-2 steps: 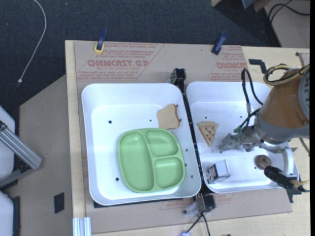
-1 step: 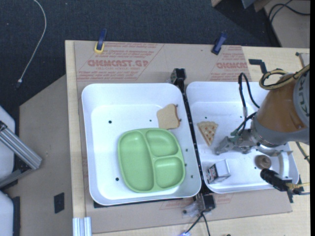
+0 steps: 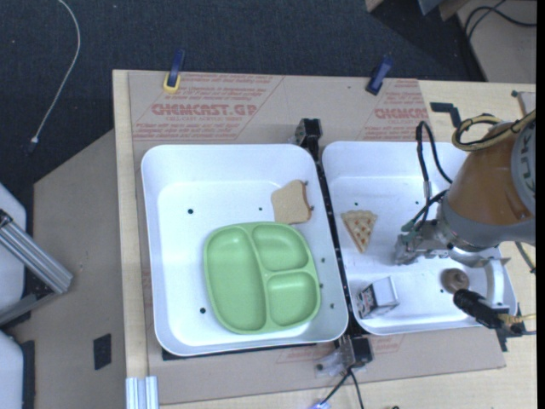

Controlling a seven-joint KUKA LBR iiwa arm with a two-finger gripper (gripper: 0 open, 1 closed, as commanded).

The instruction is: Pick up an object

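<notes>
White plastic bins sat side by side on the bench. The left bin held a green divided plate and a tan slice of toast near its far right corner. In the right bin lay a waffle-like wedge, a small silvery packet near the front wall, and a brown round piece under the arm. The hand hung low just right of the wedge; I could not tell how far it was open, and nothing showed in its grip.
</notes>
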